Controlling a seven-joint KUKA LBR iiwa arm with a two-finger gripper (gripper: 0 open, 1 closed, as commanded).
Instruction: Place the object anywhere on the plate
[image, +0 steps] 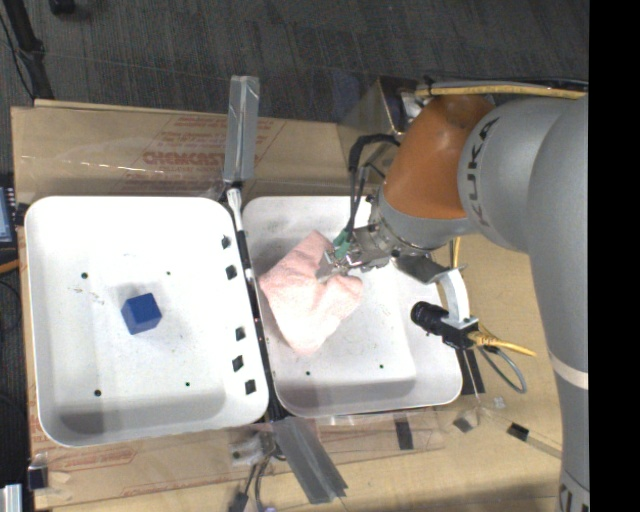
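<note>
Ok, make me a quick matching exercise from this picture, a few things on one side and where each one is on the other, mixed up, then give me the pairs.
Things:
1. blue cube
2. pink cloth
3. tool
4. orange band

Places:
A. on the arm, above the wrist
B. lying in the right bin
C. over the cloth's upper edge
D. sitting in the left bin

Pairs: 1-D, 2-B, 3-C, 4-A

So the arm (500, 160) reaches in from the right, with its gripper (343, 260) down on a pink plate (305, 295) in the right bin (400, 375). A blue cube (142, 312) sits in the left bin (60, 400), well apart.
</note>
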